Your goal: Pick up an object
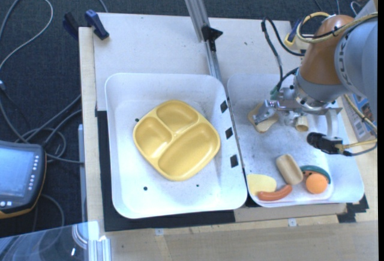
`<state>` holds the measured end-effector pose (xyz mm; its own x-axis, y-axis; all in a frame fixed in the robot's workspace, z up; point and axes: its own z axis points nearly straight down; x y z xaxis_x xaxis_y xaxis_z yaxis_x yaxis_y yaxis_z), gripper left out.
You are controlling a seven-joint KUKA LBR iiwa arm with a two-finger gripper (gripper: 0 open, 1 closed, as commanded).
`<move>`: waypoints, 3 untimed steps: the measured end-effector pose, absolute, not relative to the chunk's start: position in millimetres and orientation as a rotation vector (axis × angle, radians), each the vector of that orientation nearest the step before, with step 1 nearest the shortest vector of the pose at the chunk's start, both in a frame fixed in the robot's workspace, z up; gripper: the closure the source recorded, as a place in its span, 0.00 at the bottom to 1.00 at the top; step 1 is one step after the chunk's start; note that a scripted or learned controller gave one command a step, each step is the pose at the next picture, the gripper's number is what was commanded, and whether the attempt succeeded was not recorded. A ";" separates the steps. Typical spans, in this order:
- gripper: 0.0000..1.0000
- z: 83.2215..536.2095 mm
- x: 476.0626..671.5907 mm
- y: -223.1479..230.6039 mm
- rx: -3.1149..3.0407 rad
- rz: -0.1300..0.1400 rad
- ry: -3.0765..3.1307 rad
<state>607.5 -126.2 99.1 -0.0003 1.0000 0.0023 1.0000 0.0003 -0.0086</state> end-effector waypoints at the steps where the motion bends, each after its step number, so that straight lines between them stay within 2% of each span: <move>1: 1.00 114.2 610.1 -126.1 -2.220 -0.002 -2.222; 3: 1.00 220.0 610.2 -138.9 -2.227 -0.007 -2.227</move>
